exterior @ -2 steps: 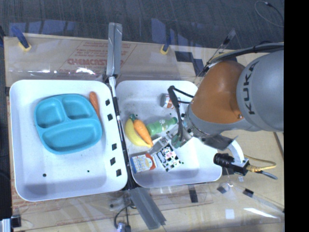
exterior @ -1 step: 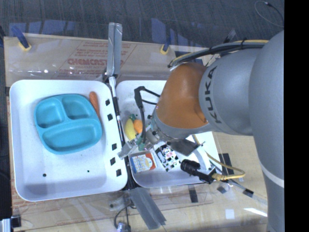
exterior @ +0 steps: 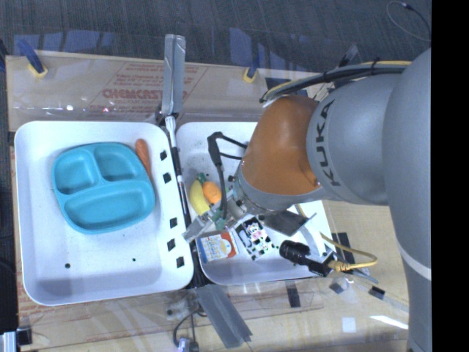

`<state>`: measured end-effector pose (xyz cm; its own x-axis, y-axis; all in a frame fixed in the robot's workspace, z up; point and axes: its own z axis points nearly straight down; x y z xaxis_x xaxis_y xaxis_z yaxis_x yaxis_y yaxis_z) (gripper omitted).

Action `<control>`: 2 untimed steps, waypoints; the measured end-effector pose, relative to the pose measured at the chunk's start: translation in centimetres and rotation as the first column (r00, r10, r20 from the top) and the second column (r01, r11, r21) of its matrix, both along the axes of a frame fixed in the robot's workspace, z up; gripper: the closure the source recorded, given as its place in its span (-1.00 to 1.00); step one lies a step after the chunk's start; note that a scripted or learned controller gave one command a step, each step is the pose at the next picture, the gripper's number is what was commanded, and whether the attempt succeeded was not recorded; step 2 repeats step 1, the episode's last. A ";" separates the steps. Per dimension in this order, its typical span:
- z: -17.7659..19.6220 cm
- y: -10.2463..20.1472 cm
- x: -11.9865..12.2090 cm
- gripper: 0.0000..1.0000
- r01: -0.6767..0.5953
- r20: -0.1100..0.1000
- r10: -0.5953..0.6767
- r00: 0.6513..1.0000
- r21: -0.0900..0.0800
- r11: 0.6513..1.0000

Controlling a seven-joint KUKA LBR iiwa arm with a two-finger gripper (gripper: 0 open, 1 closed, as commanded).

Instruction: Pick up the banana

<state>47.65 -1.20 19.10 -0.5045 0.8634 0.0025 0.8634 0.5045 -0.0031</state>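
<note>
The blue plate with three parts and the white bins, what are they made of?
The blue plate looks like smooth molded plastic: one even color, rounded dividers, soft shine. The left white bin and the right white bin also look like plastic, glossy, with rounded corners and bright reflections, though painted metal cannot be ruled out from the look alone.

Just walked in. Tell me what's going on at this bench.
A grey KUKA arm reaches in from the right over the right bin, going after the banana. The banana lies near that bin's left wall with a small orange item against it, and the gripper sits low right beside them. A small carton lies nearer the front. The left bin holds a blue divided plate and a carrot.
</note>
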 end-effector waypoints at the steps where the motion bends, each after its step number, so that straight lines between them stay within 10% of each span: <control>1: 6.7 1.8 2.5 -1.00 0.112 0.002 -0.112 0.994 -0.001 0.994; 2: 6.7 1.8 2.5 -1.00 0.112 0.002 -0.112 0.994 -0.001 0.994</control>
